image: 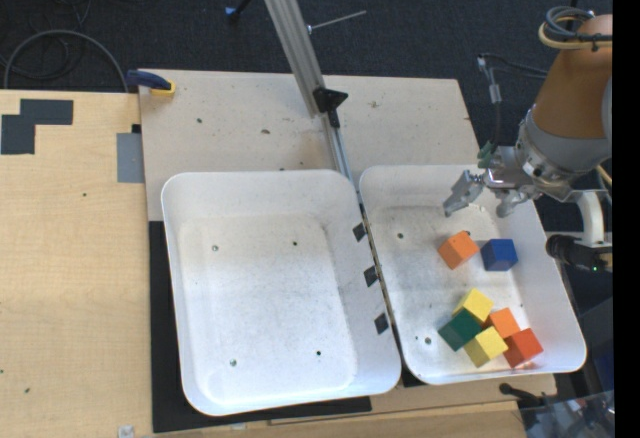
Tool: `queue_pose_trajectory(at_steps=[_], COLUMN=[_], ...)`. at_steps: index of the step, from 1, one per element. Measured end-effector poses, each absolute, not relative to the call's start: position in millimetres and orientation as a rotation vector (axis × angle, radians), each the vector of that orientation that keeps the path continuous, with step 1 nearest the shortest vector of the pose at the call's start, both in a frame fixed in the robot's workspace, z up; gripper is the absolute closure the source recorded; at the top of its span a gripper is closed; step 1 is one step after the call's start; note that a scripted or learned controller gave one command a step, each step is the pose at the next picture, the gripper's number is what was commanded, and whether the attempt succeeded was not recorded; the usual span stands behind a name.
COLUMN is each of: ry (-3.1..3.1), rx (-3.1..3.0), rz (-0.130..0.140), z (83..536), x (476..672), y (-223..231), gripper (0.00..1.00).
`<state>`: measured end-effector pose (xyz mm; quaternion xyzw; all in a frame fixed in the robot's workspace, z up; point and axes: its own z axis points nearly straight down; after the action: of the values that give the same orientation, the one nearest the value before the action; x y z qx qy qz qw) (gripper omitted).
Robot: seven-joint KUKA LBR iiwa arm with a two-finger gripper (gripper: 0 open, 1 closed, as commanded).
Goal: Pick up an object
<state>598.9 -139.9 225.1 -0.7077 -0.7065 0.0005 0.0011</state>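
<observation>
My gripper (486, 199) hangs over the far part of the right bin (412, 276), open, its two grey fingers (459, 198) spread apart with nothing between them. Just in front of it on the bin floor lie an orange cube (459, 249) and a blue cube (499, 254), side by side. A cluster sits in the near right corner: a yellow cube (477, 306), a green cube (461, 329), a second yellow cube (487, 346), an orange cube (505, 322) and a red cube (524, 347).
The left bin (260, 296) lies beside the right one, black clips along the shared rim (369, 274). A slanted aluminium post (297, 41) rises behind the bins. A blue and yellow clamp (150, 81) sits at the board's far left corner.
</observation>
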Motion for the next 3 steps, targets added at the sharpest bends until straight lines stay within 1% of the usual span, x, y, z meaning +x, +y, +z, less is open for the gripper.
queue_pose_trajectory(at_steps=[1, 2, 3], ry=[-2.215, -2.213, -2.210], rx=[-2.215, -2.225, -2.227], rz=[0.009, 0.004, 0.004], z=[135, 148, 148], x=[587.7, 589.1, 589.1], y=[-135, -137, -137], gripper=[0.00, 1.00, 0.00])
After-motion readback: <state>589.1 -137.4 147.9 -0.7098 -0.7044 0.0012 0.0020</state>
